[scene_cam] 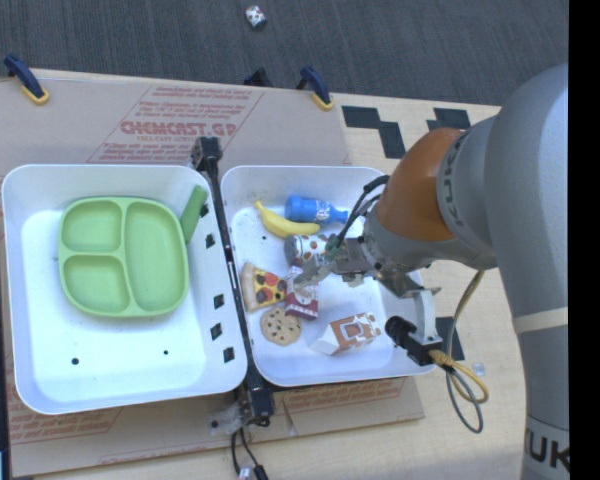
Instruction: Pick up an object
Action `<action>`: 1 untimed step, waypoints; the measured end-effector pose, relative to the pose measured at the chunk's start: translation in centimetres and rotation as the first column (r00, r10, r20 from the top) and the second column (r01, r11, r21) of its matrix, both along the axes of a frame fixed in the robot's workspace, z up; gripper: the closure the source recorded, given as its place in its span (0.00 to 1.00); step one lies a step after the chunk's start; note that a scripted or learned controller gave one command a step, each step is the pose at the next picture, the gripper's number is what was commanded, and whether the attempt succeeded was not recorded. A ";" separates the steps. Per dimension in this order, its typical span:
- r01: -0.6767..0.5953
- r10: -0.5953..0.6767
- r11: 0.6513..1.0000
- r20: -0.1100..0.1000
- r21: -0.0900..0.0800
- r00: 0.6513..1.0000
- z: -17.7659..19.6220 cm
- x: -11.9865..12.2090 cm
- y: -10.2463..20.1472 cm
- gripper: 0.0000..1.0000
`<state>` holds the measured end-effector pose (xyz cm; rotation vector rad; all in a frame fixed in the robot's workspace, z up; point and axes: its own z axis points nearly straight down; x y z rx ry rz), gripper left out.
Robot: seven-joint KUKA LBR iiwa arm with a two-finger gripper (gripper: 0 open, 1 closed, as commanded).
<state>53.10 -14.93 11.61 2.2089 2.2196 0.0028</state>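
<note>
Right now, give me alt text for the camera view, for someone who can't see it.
A grey robot arm reaches from the right into the right bin, over a banana, blue bottle, pizza slice and cookie. The left bin holds a green divided plate.

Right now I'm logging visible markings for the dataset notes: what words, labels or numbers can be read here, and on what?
"CHEMCAST.GP": red print on the brown cardboard sheet under the bins; smaller red lines around it are too blurred to read.
"KU": large dark letters on the grey robot arm, cut off at the frame's bottom edge.
Blue bottle label: too small to read.
</note>
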 end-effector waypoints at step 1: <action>0.001 -0.001 1.000 0.006 -0.001 1.000 -1.9 -5.0 1.6 0.00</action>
